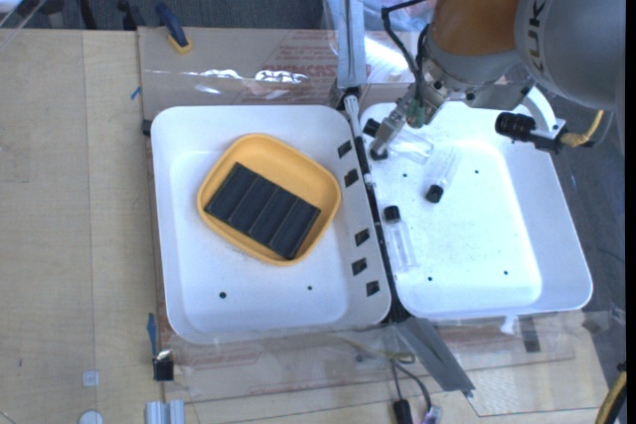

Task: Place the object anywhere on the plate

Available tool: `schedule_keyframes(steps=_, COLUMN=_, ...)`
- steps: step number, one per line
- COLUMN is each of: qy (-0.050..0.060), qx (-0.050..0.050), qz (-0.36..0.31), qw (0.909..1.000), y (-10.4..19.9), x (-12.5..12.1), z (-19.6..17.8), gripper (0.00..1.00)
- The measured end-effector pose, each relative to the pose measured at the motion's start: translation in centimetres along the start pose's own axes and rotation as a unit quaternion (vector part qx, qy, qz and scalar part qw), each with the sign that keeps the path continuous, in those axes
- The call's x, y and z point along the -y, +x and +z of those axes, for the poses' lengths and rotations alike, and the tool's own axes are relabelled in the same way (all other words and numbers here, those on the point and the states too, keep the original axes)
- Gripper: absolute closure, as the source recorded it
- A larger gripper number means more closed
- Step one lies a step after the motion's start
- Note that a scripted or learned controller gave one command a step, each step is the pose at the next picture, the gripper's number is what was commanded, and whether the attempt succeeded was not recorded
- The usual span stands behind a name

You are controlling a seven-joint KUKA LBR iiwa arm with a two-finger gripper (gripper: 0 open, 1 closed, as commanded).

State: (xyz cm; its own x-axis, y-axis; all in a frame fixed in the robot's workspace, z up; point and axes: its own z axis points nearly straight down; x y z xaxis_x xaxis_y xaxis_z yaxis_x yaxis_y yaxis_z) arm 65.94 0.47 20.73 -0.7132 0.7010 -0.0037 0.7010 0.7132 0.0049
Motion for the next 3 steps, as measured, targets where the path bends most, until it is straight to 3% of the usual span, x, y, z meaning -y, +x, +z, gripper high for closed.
schedule_keyframes(steps=1, qy=0.002, qx=-0.003, qz=-0.113, qw=0.9935, y=4.0, x=2.6, z=2.2, gripper=1.00)
schedule_keyframes(steps=2, qy=0.002, qx=-0.003, qz=-0.178, qw=0.9841, y=8.7, x=4.2, z=2.2, gripper=1.00)
schedule_keyframes(steps=3, qy=0.002, qx=-0.003, qz=-0.177, qw=0.9842, y=8.7, x=4.3, z=2.2, gripper=0.00)
